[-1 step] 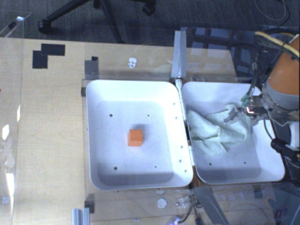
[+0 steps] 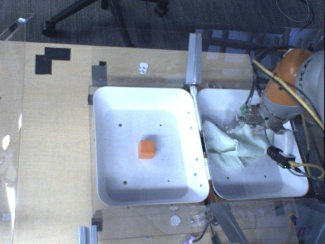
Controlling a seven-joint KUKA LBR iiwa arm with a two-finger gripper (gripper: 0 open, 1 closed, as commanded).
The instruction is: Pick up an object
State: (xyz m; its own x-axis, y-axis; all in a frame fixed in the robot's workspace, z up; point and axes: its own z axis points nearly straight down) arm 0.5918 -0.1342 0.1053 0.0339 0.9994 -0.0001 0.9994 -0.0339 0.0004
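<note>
A small orange cube point(image 2: 147, 149) lies near the middle of the left bin point(image 2: 109, 177). A crumpled pale cloth point(image 2: 231, 144) lies in the right bin point(image 2: 254, 187), spread from the divider toward its centre. My gripper point(image 2: 247, 120) hangs low over the right bin at the cloth's upper right edge, with the grey wrist and orange band point(image 2: 284, 78) above and to the right of it. Its tips are down at the cloth folds.
A metal post point(image 2: 193, 60) stands behind the seam between the two bins. Cables point(image 2: 284, 159) run along the right bin's right side. Black chair legs point(image 2: 109, 4) stand on the floor beyond the wooden bench.
</note>
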